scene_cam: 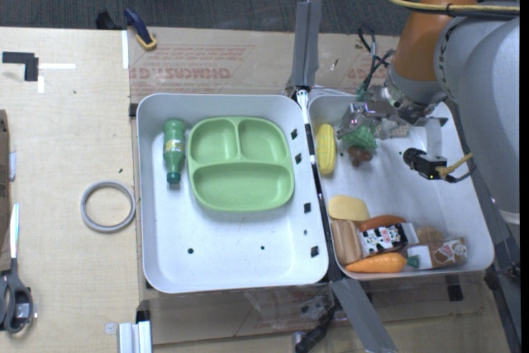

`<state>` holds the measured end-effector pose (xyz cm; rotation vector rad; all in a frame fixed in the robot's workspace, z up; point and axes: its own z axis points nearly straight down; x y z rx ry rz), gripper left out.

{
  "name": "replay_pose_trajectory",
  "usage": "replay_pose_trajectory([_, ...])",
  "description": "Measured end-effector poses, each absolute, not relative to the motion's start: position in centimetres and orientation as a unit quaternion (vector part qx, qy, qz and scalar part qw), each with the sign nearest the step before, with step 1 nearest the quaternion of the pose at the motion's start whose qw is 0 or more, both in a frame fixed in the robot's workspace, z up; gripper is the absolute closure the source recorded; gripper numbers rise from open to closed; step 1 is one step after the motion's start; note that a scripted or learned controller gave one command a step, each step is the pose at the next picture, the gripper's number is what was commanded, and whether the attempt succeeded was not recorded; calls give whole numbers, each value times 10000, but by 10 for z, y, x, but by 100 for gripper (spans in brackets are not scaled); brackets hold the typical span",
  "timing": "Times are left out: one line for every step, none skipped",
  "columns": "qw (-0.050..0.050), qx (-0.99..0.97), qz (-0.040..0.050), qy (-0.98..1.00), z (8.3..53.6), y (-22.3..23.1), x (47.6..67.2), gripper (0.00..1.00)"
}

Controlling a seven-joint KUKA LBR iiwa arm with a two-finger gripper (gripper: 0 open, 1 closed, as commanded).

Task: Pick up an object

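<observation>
1. Camera view: your tool (364, 118) hangs low over the far end of the right white bin (463, 202), right at a small green-and-red toy vegetable (360, 143). I cannot tell how wide the tool stands or whether it has hold of the toy.
2. Just left lies a yellow plastic corn cob (326, 149); an orange plastic carrot (376, 263) sits at the near end.
3. You seem to be at the grasp step; next, I judge, a straight lift to test it.
</observation>
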<state>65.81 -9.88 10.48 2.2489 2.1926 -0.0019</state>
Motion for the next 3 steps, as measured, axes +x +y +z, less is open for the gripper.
replay_pose_trajectory([13,6595,-5,7517,192,-87,659,0])
replay_pose_trajectory([-3,6098,-8,7926,115,-99,658,0])
replay_pose_trajectory([15,5025,0,8646,192,-46,659,0])
